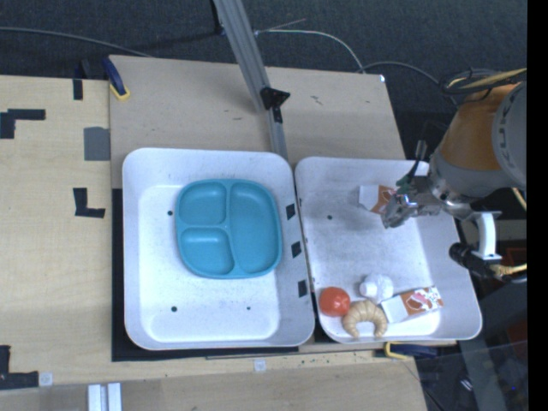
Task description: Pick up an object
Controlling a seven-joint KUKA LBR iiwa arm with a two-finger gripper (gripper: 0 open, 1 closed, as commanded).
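Since the small white-and-orange packet [374, 198] lies just beside my two-finger gripper [396, 213], toward the bin's far edge and apparently touching its tip, I take it as the thing to pick, though I cannot tell from this slanted view how the gripper is set. To do this well I would centre over the packet's flat body, not its edge, come straight down, and close only once it sits between the tips. Nearer to me than the hand, well apart, sit a red ball [334, 300], a tan croissant-shaped toy [366, 317], a small white lump [375, 286] and a red-and-white carton [413, 303], all in the right white bin [342, 178]. Beyond, the left white bin [145, 306] holds a blue divided plastic tray [229, 228].
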